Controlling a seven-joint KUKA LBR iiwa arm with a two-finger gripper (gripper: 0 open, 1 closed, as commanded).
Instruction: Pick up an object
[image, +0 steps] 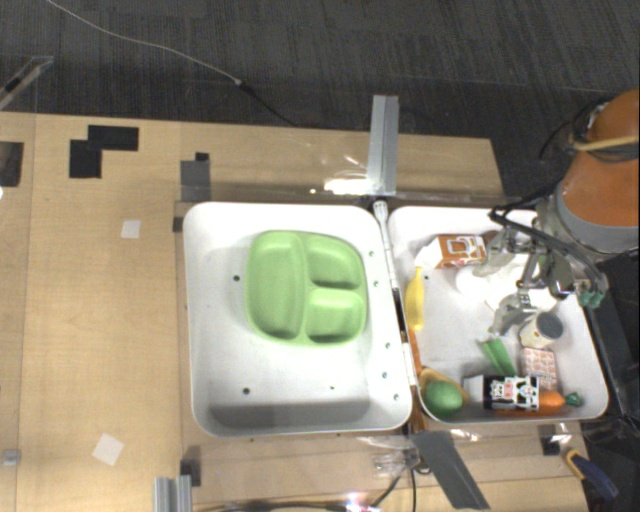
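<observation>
Though perhaps printed, black carton (512, 391) lettering blurs.

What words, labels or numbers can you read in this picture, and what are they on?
None can be read.
Orange packet: printed label, too blurred.
Black carton: white markings, too small.
Pink card: pattern only, no legible text.

Bins (200, 300): white
Divided tray (303, 286): light green
Banana (414, 300): yellow
Round fruit (443, 398): green
Carrot (553, 401): orange, green top
Small carton (512, 391): black, white print
Snack packet (461, 250): orange-brown, white panel
Desk (90, 330): pale wood
Arm band (605, 175): orange
</observation>
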